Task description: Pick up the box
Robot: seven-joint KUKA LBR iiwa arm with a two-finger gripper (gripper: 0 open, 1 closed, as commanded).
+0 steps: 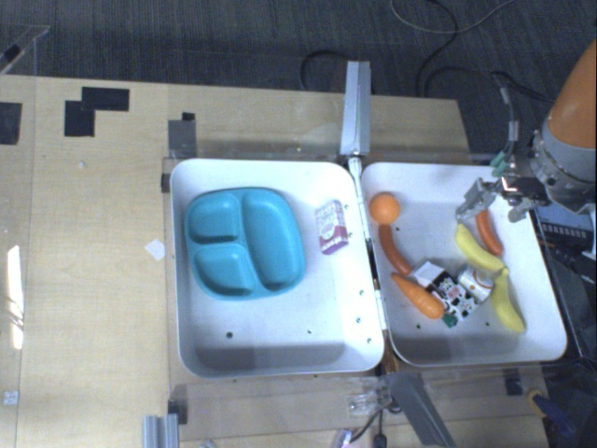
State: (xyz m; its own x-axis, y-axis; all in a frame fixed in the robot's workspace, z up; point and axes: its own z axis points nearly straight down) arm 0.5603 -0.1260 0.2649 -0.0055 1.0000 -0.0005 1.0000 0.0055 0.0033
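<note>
The box (331, 226) is small, white and purple, and it lies in the left bin (280, 348), close to that bin's right wall and nearer the far edge than the near one. Just beside it, on its left, sits a blue plate (244, 241) with three parts. The plate and the box do not touch. The gripper (492, 199) hangs over the right bin (541, 339), up by that bin's far right corner, well apart from the box. Its fingers (473, 200) are spread wide and there is nothing between them. Under it lies a red sausage (489, 232) next to a yellow banana (478, 249). A second banana (506, 308) rests by the right wall. An orange ball (383, 207) sits near the left wall of the right bin, with another long red sausage (392, 248) below it and a carrot (417, 294) after that. A small pile of mixed toys (455, 290) lies in the middle of that bin, too jumbled to tell apart.
</note>
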